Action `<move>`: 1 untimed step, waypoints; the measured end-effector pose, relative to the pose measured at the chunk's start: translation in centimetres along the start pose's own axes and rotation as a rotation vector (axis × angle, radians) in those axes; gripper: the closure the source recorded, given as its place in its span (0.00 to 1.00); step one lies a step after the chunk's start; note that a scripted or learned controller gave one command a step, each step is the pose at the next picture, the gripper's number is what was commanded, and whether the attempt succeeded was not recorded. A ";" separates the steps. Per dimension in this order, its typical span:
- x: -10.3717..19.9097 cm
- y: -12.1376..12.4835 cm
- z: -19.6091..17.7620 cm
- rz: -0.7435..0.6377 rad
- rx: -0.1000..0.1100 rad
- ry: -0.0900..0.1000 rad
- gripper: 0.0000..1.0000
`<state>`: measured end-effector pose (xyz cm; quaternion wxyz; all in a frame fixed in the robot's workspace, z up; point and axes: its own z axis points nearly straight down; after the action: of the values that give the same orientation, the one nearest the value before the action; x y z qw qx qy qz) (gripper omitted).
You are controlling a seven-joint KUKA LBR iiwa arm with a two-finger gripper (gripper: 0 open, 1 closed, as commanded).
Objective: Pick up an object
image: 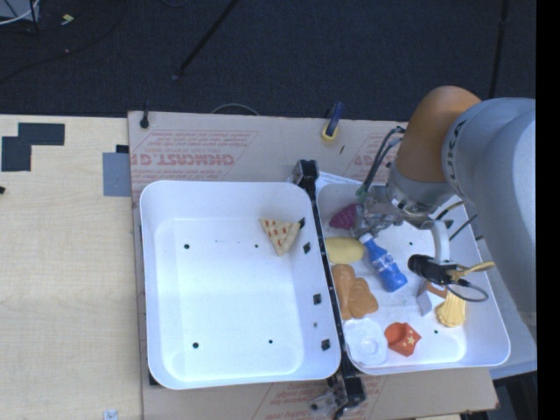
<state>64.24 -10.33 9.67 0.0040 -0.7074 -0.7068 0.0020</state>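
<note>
My gripper [372,220] hangs low over the back of the right bin [490,344]. It is just above the top end of a blue bottle [386,266] and beside a purple piece [343,217]. Nothing shows between its tips. A yellow lemon-like piece [344,250] lies left of the bottle, and a tan bread-shaped piece [354,292] lies in front of it. Toward the front lie a red piece [403,338] and a white cup [366,341]. A yellow piece [451,311] and a small grey piece [424,304] sit at the right.
The left bin [166,322] holds a tan waffle wedge [280,234] near its back right corner. A black divider [319,269] runs between the bins. The grey arm with its orange band [433,143] covers the right bin's back right corner.
</note>
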 end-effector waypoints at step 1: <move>-4.6 0.0 1.1 0.000 0.001 -0.001 1.00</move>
<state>64.18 -14.92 8.56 0.0040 -0.7075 -0.7067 0.0028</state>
